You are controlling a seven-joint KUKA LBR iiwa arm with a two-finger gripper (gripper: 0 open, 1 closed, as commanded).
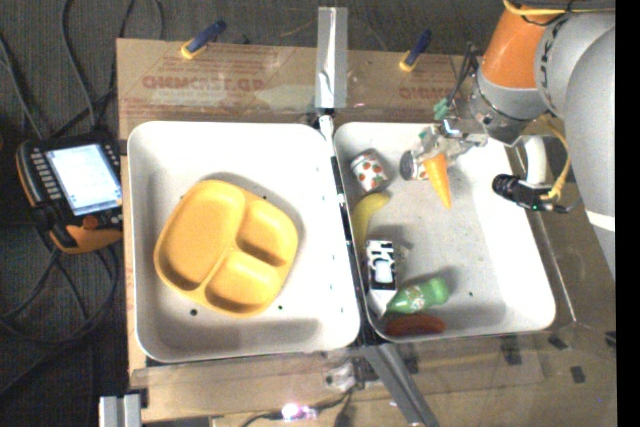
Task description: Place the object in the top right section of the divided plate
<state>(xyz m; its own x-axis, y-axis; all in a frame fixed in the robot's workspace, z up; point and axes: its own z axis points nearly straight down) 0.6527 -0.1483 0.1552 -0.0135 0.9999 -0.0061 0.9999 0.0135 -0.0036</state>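
An orange toy carrot [442, 182] hangs point-down over the back of the right bin [500, 265]. My gripper [430, 155] is at the carrot's thick upper end and shut on it, with the arm reaching in from the upper right. The yellow divided plate [205, 225] lies in the middle of the left bin [150, 165], well to the left of the gripper. The plate is turned at a slant, and all its sections show bare yellow.
In the right bin lie a red-and-white can [369, 171], a yellow banana [368, 213], a black-and-white item [381, 263], a green bottle [420, 295] and a dark red sausage [413, 324]. A ridge [340, 215] separates the bins. A tablet [80, 177] sits off the bench's left.
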